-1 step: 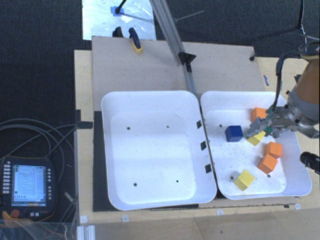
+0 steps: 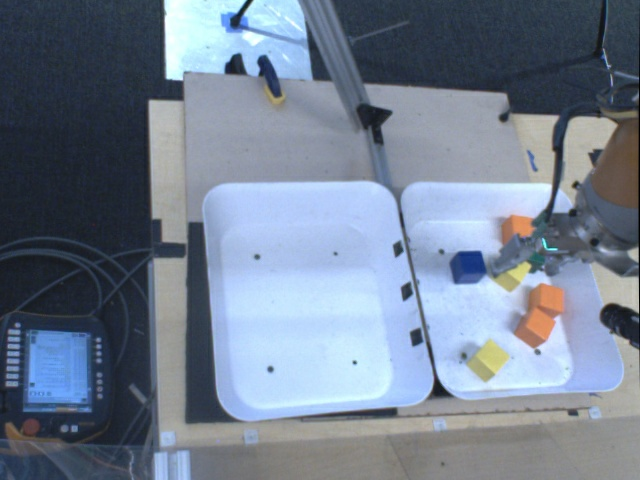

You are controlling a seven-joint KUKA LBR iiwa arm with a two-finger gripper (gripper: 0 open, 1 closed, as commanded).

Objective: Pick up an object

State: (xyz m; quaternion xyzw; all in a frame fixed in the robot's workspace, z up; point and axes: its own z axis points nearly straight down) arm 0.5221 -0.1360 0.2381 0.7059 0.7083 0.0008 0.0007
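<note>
No text, label, brand, number or sign can be read. The pendant [image 2: 55, 376] at the near left has a lit screen [image 2: 59, 371] with lines on it, but they are too small and blurred to make out.
</note>
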